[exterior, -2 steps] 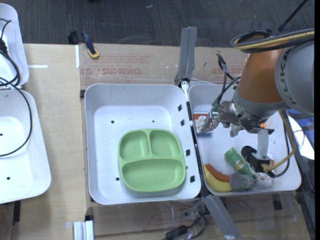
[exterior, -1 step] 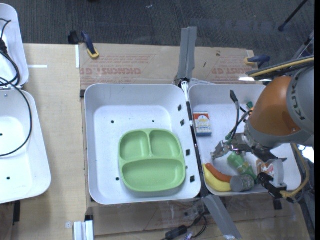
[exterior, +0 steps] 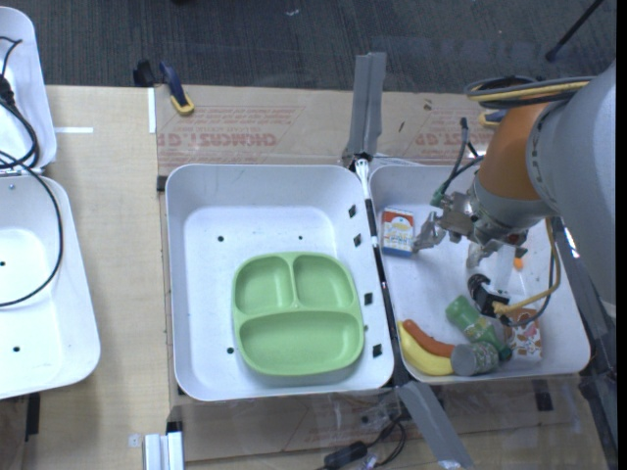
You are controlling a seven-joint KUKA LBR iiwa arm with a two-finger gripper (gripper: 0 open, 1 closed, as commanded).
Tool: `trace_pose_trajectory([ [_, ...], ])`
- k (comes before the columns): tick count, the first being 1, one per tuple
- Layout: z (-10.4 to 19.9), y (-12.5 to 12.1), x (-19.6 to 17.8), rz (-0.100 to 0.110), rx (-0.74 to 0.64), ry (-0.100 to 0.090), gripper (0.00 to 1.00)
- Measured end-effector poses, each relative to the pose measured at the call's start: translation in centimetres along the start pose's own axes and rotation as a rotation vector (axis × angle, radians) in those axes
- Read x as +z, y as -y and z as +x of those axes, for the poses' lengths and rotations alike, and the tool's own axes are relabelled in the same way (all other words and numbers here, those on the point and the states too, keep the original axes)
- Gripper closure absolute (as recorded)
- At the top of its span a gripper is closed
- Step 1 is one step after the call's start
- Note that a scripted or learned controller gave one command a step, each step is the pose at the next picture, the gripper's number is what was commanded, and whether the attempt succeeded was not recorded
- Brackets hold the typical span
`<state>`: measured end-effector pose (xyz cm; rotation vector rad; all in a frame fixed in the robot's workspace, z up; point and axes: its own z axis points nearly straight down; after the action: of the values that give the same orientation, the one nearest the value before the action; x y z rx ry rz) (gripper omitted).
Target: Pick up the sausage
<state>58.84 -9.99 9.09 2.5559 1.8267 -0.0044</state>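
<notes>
The sausage (exterior: 429,338) is a short orange-red piece lying at the front of the right bin (exterior: 431,179), right against the upper side of a yellow banana (exterior: 424,358). My gripper (exterior: 453,246) hangs over the middle of the right bin, behind the sausage and well apart from it. Its two grey fingers stand spread, open, with nothing between them. One fingertip is close to a small white and blue box (exterior: 397,231).
A green object (exterior: 463,313), a grey can (exterior: 475,359) and a red-patterned carton (exterior: 528,340) crowd the right bin's front right corner. The left bin (exterior: 196,262) holds a green divided plate (exterior: 296,313). A grey divider post (exterior: 367,106) rises between the bins.
</notes>
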Motion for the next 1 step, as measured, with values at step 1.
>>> trace_pose_trajectory([
  [1, -4.27, 10.40, 0.08, 0.003, -0.036, -0.001, 0.00],
])
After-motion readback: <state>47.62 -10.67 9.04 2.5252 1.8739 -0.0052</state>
